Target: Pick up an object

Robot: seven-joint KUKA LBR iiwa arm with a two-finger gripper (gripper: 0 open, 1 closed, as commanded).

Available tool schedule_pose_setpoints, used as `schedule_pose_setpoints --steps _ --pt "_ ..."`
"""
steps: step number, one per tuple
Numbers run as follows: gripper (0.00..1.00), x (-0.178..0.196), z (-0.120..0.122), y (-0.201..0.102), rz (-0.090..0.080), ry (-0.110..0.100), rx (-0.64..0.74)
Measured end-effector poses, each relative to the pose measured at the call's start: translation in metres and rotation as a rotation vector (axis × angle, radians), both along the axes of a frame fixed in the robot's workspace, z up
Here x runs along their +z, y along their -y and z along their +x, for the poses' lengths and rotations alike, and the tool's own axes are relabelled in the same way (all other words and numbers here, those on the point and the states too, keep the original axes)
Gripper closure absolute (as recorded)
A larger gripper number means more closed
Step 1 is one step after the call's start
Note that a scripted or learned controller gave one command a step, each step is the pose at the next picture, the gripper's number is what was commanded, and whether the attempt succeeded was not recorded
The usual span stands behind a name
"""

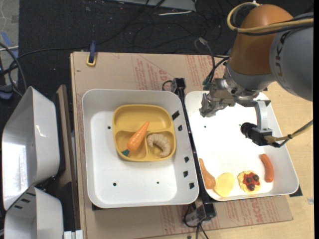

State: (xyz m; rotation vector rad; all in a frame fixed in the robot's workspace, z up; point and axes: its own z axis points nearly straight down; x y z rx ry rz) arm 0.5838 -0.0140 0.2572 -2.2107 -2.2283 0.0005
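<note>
Tool poised over the right bin, nothing picked yet.
The tool (212, 106) carries nothing visible; its opening cannot be told, and the sausage (268, 167) lies untouched.

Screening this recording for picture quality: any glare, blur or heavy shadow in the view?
Camera view: sharp overall, evenly lit; mild glare on the arm's orange band; the gripper reads slightly soft and dark above the right bin; the carrot in the yellow plate is crisp, with soft shadows.
</note>
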Motion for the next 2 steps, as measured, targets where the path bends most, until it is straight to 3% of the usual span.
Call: schedule_pose_setpoints --steps 2 --pt "1.00 -0.009 -0.037 -0.106 0.000 0.000 0.001"
